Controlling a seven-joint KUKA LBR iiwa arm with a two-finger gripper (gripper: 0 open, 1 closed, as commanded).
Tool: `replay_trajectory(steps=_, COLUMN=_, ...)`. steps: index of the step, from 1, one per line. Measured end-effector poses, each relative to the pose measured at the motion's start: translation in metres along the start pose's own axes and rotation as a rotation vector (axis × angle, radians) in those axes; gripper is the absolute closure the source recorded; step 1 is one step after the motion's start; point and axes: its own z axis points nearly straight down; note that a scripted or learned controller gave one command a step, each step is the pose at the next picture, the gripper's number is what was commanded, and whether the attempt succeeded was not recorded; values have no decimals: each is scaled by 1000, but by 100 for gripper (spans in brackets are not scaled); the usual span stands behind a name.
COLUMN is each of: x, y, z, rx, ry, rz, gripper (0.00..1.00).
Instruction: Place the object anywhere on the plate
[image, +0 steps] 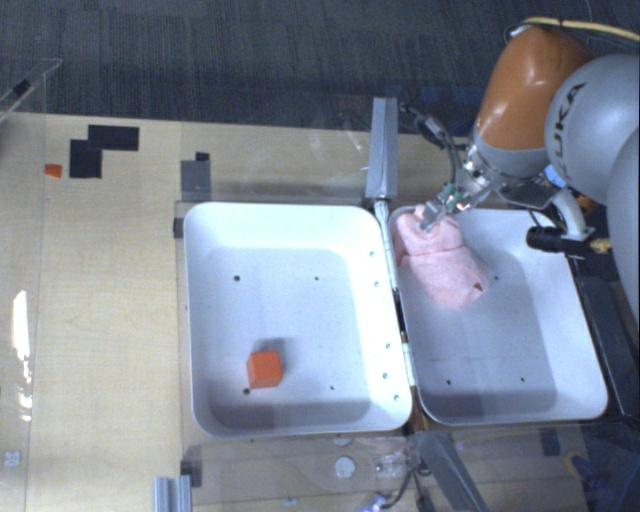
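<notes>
1. My gripper (437, 214) is at the top end of the pink soft thing (442, 262). I cannot tell if it is spread or pressed together.
2. The pink soft thing lies in the right bin (520, 395), tight in its top left corner.
3. I think this is the grab step, so I go down slowly and pinch a thick fold.
4. I lift a little and check that it comes up.
5. The orange block (265, 369) sits well apart, down and left of the pink soft thing. I leave it alone.
</notes>
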Motion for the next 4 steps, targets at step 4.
replay_trajectory(steps=4, x=152, y=18, z=-44, rx=-4, ry=2, rz=-942, gripper=100)
